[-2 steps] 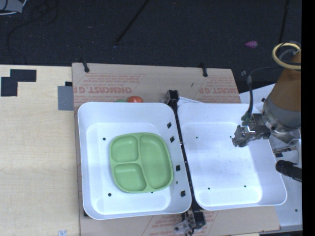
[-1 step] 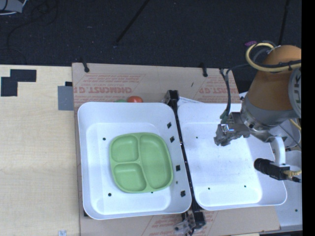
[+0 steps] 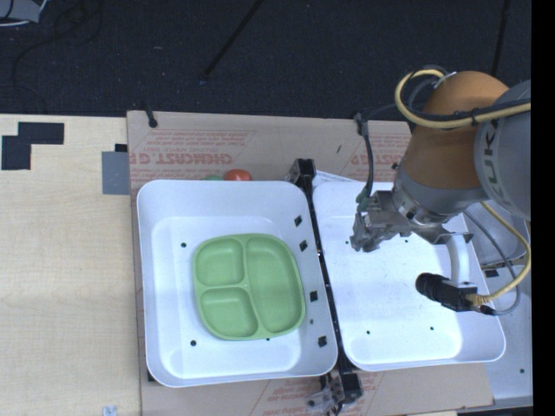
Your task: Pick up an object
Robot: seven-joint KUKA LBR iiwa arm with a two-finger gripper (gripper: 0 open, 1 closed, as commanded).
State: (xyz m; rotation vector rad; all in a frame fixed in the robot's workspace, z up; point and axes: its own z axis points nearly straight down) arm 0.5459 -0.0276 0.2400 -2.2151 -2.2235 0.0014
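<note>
The green divided plate (image 3: 249, 285) lies flat in the left bin (image 3: 165, 232), well to the left of the gripper (image 3: 364, 237), which hangs over the right bin (image 3: 408, 354) holding nothing, its opening unclear.

**One camera, high over the bench**

It looks down at a slant from above, far enough to take in both white bins (image 3: 165, 224) side by side, with the arm (image 3: 460, 146) entering from the right.
</note>
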